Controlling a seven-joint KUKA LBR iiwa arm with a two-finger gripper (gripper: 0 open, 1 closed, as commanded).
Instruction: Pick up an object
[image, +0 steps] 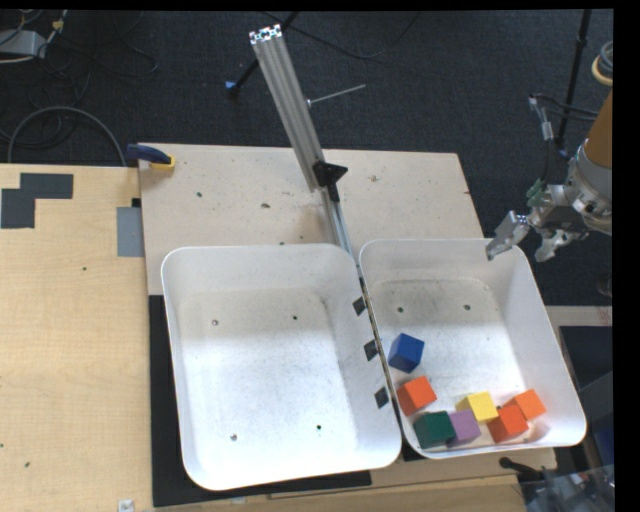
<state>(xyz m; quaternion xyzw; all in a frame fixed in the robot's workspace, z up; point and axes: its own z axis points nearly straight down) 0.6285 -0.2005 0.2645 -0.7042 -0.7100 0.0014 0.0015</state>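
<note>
six blocks (470, 412) lie well below the open gripper (524, 236).

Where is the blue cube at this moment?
The blue cube lies in the right bin, near its left wall, apart from the others. Its nearest neighbour is the orange cube just below it in the camera view.

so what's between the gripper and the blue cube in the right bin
Nothing stands between them. In the camera view the gripper hangs over the right bin's far right corner, and from there to the blue cube there is just bare white bin floor.
</note>
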